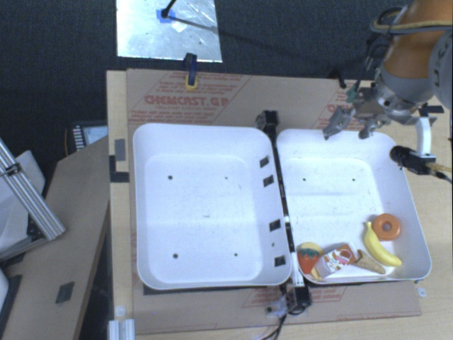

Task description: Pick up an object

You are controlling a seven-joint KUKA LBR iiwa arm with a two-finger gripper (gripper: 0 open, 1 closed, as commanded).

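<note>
The gripper (349, 126) hangs over the right bin's (333, 183) far rim, jaws apart, holding nothing; banana (379, 246) and donut (386, 226) sit in the near corner.

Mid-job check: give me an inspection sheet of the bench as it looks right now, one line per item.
Surface: brown board bearing two white bins side by side, left bin and right bin.
Job's things: all in the right bin's near corner: banana, orange ring, red-and-yellow fruit, small printed pack, tan wedge.
Clutter: yellow clamp on the board's far edge; black clips along the seam between the bins.
Gripper: gripper open, over the right bin's far rim, holding nothing.
Cables: dark lead at the near edge; loops by the arm's wrist.
Surroundings: shiny metal sheet on dark floor; aluminium rail at left.
</note>
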